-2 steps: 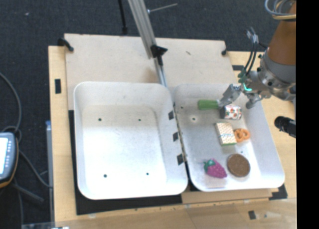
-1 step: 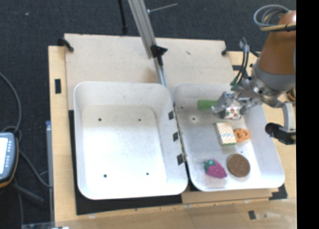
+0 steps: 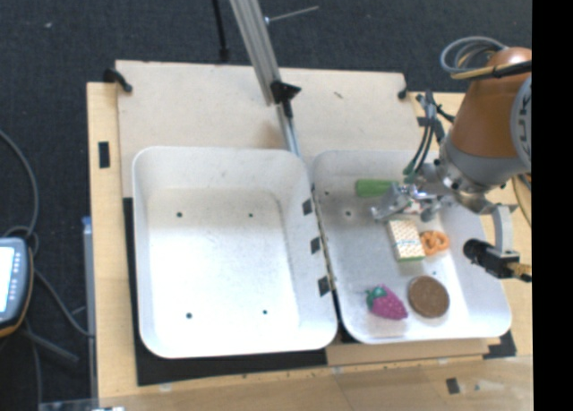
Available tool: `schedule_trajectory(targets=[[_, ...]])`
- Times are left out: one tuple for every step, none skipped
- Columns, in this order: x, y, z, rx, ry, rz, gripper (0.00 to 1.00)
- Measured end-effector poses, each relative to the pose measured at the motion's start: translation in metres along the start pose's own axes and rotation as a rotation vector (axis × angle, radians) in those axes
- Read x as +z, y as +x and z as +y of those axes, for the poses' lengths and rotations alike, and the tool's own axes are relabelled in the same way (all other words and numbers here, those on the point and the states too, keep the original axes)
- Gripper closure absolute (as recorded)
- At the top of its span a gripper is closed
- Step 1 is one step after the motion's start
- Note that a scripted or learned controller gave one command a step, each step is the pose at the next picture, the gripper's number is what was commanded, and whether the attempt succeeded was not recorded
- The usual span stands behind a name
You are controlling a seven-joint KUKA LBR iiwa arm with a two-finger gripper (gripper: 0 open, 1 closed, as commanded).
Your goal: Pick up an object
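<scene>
Nearest your camera, at the front of the right bin [image 3: 501, 311], you have 2 items: a magenta berry-shaped toy [image 3: 388, 303] with a green tip and, just to its right, a brown disc [image 3: 429, 296]. They lie close together, apart from each other by a narrow gap.

Behind them, toward the bin's middle, you see a small rectangular card [image 3: 406, 240] with a pale patterned face, lying flat and slightly turned. An orange ring-like piece [image 3: 435, 242] sits against its right edge. Further back, a green cylinder [image 3: 372, 188] lies on its side near the bin's rear left.

The gripper [image 3: 400, 204] sits low over the right bin, between the green cylinder and the card, just above the card's upper end. You cannot tell from this view whether the fingers are spread or pressed together, and nothing is visibly between them. The arm [image 3: 488, 123], with its orange band, enters from the right.

The left bin [image 3: 148, 221] stands beside the right one on the table [image 3: 197, 96]. A slanted metal rail [image 3: 255, 29] rises behind the 2 bins.
</scene>
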State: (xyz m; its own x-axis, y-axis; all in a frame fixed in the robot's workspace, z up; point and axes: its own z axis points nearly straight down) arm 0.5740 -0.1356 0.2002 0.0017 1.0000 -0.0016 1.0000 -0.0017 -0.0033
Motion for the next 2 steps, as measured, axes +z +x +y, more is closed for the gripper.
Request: schedule_trajectory(targets=[[0.048, -0.005, 0.008, 0.001, 0.0, 0.0, 0.0], [0.034, -0.005, 0.01, 0.006, -0.008, 0.001, 1.0]])
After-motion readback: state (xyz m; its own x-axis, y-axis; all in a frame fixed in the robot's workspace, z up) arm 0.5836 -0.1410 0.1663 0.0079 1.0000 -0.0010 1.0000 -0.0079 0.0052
